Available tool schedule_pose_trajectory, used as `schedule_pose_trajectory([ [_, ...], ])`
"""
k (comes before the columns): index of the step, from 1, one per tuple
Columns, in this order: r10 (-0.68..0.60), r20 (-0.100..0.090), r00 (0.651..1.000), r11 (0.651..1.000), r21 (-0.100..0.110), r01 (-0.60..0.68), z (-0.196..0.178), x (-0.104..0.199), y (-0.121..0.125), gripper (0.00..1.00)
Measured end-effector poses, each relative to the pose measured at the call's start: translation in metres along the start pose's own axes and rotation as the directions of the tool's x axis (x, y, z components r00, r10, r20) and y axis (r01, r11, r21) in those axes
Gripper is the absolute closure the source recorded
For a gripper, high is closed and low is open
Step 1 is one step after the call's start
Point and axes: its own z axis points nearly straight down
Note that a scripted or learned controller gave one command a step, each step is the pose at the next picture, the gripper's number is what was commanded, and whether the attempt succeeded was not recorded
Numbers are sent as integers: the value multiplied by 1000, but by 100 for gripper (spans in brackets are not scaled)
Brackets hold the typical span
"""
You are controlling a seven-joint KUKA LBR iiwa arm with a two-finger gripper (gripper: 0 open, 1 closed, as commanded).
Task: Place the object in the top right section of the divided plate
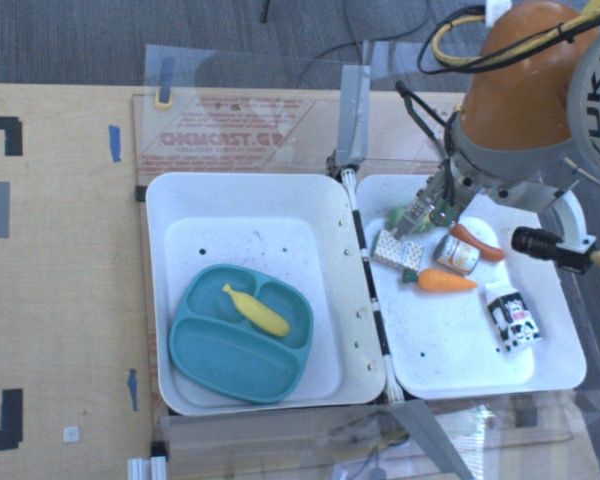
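Observation:
A teal divided plate (225,360) lies in the left bin (180,208). On it rests a yellow banana (258,311), lying at a slant from the divider between the two upper sections into the top right section. My gripper (420,216) hangs over the upper left part of the right bin (460,363), well apart from the plate. It is just above a patterned packet (398,254) and beside a small green item (394,214). I see nothing clearly held in it.
The right bin also holds a small can (459,255), an orange carrot (446,282), a red sausage-like piece (477,241) and a black-and-white carton (513,320). The arm's orange band (520,63) looms over the bin's far side. A ridge (365,278) divides the bins.

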Motion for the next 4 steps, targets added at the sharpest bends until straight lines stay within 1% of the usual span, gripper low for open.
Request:
schedule_pose_trajectory([
  [1,1,0,1000,1000,0,-1,0,0,0,0],
  [2,158,0,988,988,1,-158,-173,-43,-28,0],
  [3,237,4,971,971,0,-237,-172,-121,-106,0],
  [4,578,3,816,816,0,-578,-147,-189,-89,0],
])
